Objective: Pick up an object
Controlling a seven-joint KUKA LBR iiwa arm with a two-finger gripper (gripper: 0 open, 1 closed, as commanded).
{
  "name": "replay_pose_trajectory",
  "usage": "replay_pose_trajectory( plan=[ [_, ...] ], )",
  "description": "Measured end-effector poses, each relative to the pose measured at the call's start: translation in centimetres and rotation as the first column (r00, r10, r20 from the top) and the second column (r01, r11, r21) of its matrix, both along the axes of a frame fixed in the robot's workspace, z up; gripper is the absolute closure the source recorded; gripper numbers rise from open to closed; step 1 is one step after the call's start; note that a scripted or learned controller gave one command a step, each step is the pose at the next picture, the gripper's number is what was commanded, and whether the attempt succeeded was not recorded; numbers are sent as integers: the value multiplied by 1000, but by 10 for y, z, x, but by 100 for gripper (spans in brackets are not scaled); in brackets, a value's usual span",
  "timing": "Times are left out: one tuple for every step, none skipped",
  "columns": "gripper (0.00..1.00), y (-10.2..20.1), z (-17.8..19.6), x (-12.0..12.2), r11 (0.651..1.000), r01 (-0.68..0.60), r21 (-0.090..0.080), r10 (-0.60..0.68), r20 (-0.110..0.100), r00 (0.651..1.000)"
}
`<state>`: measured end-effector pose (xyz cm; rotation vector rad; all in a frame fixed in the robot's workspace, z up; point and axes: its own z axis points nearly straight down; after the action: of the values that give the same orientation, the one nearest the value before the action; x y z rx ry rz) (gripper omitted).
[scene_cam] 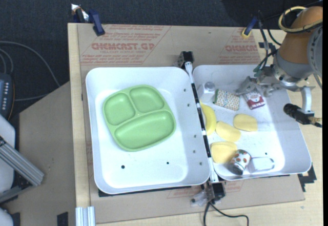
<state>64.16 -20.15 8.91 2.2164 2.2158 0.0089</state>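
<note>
Nearest the lens, at the right bin's front edge: a small round can beside a white block. Farther back, a red-and-white packet, lying flat by the far wall, probably the target. Gripper just behind and above it, reaching in from the right; finger state impossible to judge here. Yellow pieces toward the divider; green tray in the left bin.

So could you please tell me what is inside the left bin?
A green divided plate lies in the left bin, its three compartments bare. Whatever is under the plate is covered.
</note>
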Motion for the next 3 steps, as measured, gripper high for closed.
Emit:
replay_pose_trajectory(
  plan=[
    [0, 12, 0, -17, 1000, 1, -2, -1, 1, 1000],
    [100, 12, 9, -17, 1000, 1, -2, -1, 0, 1000],
    [100, 91, 112, -11, 1000, -1, 1, 1, -7, 1000]
  ],
)
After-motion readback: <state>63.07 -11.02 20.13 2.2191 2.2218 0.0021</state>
